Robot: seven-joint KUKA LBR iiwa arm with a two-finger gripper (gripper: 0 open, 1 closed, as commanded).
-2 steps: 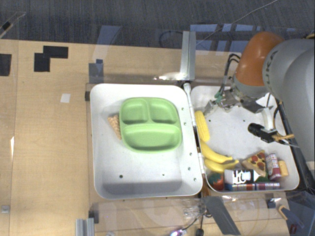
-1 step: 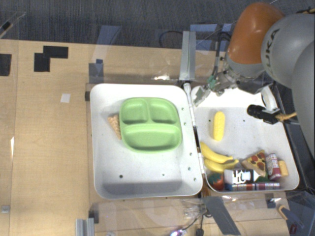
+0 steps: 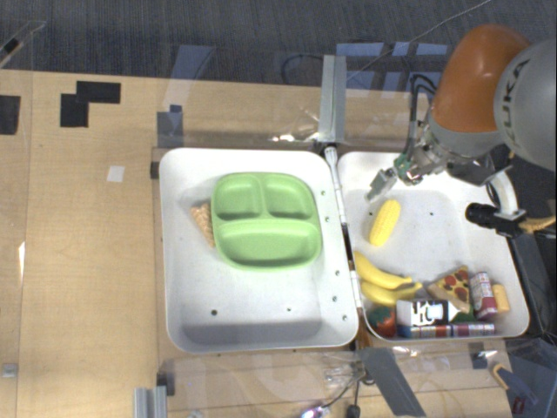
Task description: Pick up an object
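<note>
My gripper (image 3: 393, 178) hangs over the back of the right bin (image 3: 435, 203), open, with nothing between its fingers. Just in front of it and slightly left lies a yellow corn cob (image 3: 385, 222), apart from the fingertips. Two bananas (image 3: 383, 278) rest along the bin's front left. At the front right sit a pizza slice toy (image 3: 453, 284), a small red can (image 3: 486, 294) and a black and white box (image 3: 428, 313).
The left bin (image 3: 252, 312) holds a green divided plate (image 3: 264, 219) with a tan sponge-like piece (image 3: 202, 223) poking out from under its left edge. A metal divider (image 3: 341, 233) separates the bins. The grey and orange arm (image 3: 487, 85) comes in from the right.
</note>
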